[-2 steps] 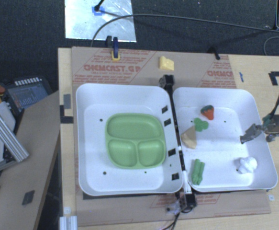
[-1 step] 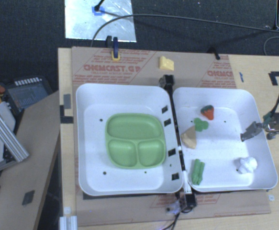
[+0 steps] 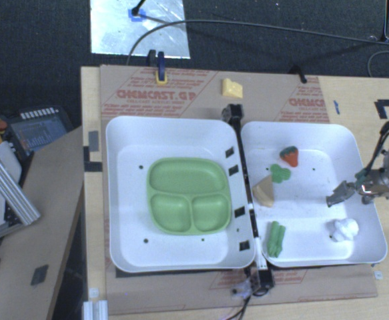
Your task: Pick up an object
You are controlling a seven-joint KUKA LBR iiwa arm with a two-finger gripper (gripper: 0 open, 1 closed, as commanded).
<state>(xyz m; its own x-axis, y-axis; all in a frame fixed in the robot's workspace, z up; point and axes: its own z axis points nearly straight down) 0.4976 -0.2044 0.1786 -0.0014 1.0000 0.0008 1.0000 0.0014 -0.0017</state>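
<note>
The right bin [image 3: 327, 139] holds a red and orange toy [image 3: 289, 155], a small green broccoli-like piece [image 3: 280, 174] and a tan wedge [image 3: 265, 192] near its left side. A green bean-like piece [image 3: 275, 239] lies at the bin's front left, and a white lumpy object [image 3: 345, 229] at its front right. My gripper [image 3: 339, 195] reaches in over the bin's right side, just above and left of the white object in the view. Nothing is seen held in it.
The left bin [image 3: 124, 145] bears a green divided plate [image 3: 187, 195]. A yellow block [image 3: 232, 88] lies on the cardboard behind the bins. A yellow-and-blue clamp [image 3: 159, 67] stands at the back edge. Cables cross the dark floor behind.
</note>
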